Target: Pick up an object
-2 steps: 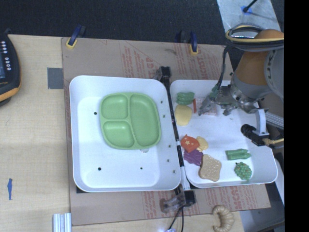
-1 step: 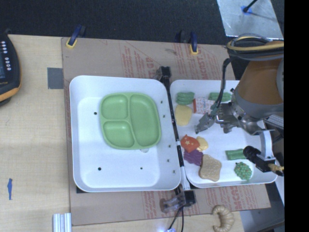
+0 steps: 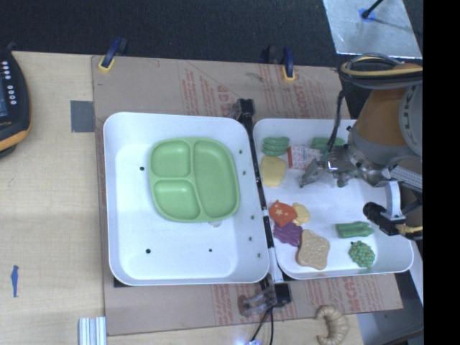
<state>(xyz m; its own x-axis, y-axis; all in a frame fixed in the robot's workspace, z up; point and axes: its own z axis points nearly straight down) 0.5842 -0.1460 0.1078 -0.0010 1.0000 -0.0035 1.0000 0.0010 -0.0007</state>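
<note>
Nearest the camera, off the bench's front edge below the right bin [image 3: 402,268], lies a tan curled shrimp-like toy [image 3: 332,323]. All else is best placed against that right bin. Its front holds a toast-shaped slice [image 3: 313,249], speckled brown, with a green broccoli-like piece [image 3: 362,254] just to its right and a purple piece [image 3: 287,233] touching its upper left. Above the purple one sit a red piece [image 3: 282,212] and a small yellow piece [image 3: 301,213], touching. A green pod-shaped toy [image 3: 353,229] lies toward the bin's right side. At the back are a ridged green piece [image 3: 275,146], a pale yellow block [image 3: 272,170] just under it, a red-and-white packet [image 3: 298,154] beside them, and a dark green scrap [image 3: 320,144].

The gripper [image 3: 325,173] hovers over the bin's middle back, fingers spread apart and holding nothing; bare white floor shows between them.

No object is named, so the toast slice looks a fair choice: probably light, stiff plastic or foam, flat, and best pinched across its narrow edges. The glossy pieces may slip.

By count: two white bins, ten toys in the right one, and one green three-compartment plate [image 3: 194,179] in the left bin [image 3: 118,214].
</note>
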